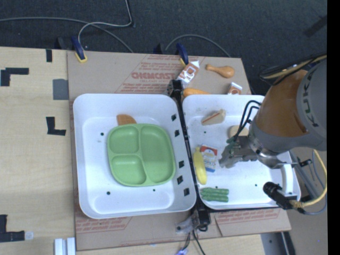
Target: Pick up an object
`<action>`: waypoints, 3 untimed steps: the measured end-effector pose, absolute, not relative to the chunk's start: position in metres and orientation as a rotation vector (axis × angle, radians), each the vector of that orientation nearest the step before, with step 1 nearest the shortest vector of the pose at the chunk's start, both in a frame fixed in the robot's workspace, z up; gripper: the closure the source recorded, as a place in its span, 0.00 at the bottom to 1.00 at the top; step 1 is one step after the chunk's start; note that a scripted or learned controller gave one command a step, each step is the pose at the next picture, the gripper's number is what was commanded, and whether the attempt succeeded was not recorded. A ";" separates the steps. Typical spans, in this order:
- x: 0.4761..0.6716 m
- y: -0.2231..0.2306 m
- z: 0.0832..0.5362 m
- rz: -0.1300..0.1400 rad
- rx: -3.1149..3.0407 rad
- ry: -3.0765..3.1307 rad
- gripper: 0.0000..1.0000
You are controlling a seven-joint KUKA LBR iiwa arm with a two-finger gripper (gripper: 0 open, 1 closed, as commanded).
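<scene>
Jaws [229, 158] sit low in the right bin [249, 195], just right of the small red-and-white packet [210, 157] — can't tell whether they're apart or together. Banana [200, 167] lies along the bin's left wall, green beans [215, 194] near the front edge, bread wedge [213, 117] toward the back. Mid-floor of the bin is open. Left bin [90, 116] holds the green divided plate [141, 154], with bare margin on all sides.
</scene>
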State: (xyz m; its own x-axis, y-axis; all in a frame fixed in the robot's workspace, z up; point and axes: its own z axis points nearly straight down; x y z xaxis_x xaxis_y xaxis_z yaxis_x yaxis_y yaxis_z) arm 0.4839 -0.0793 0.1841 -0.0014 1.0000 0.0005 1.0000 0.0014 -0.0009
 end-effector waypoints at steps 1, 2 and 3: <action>0.484 -0.079 0.184 0.001 -2.219 -2.222 0.00; 0.545 -0.144 0.095 -0.005 -2.226 -2.226 0.00; 0.607 -0.123 0.090 -0.009 -2.226 -2.229 0.00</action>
